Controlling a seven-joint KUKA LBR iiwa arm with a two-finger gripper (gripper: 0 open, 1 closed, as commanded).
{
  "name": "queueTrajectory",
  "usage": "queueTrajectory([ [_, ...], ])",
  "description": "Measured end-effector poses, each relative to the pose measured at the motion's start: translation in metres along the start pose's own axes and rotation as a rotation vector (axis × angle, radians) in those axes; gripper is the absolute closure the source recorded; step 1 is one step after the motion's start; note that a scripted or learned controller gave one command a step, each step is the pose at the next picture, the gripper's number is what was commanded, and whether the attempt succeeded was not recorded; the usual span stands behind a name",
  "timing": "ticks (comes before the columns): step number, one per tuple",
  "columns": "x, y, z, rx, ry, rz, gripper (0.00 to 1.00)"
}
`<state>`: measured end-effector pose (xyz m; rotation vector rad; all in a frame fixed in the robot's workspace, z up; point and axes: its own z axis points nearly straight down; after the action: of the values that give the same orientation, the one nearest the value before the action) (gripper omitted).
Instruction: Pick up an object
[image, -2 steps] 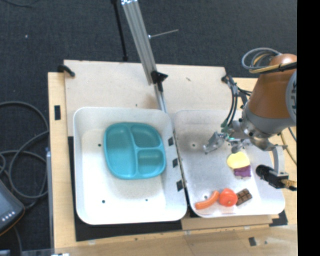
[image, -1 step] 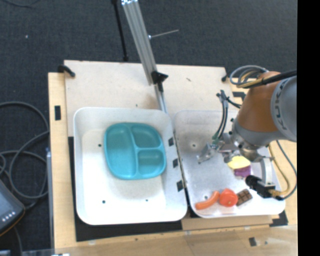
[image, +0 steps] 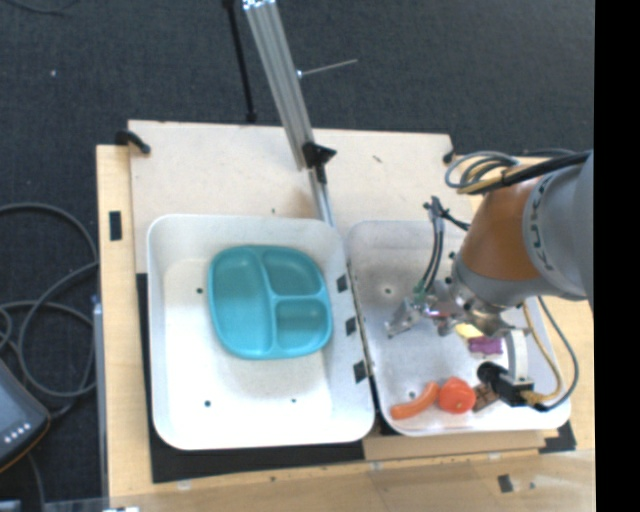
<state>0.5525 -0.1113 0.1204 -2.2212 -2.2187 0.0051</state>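
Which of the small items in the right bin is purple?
The purple piece, beside the yellow one under the arm; the other two, orange carrot and round orange item, lie near the front wall.

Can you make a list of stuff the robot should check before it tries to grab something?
1. Things to grab in the right bin: ok, an orange carrot-shaped toy, an orange-red round toy and a purple piece lie there.
2. Hand over the right bin: ok.
3. Hand lined up with a toy: cannot tell.
4. Toy already in the hand: not ok, none seen.
5. Teal divided plate out of the way: ok, in the left bin.
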Motion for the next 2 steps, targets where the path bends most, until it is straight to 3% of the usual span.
queueTrajectory([
  [1,-0.001,0.000,0.021,-0.002,0.000,0.001,0.00],
  [2,-0.002,0.001,0.008,-0.008,0.000,0.006,1.00],
])
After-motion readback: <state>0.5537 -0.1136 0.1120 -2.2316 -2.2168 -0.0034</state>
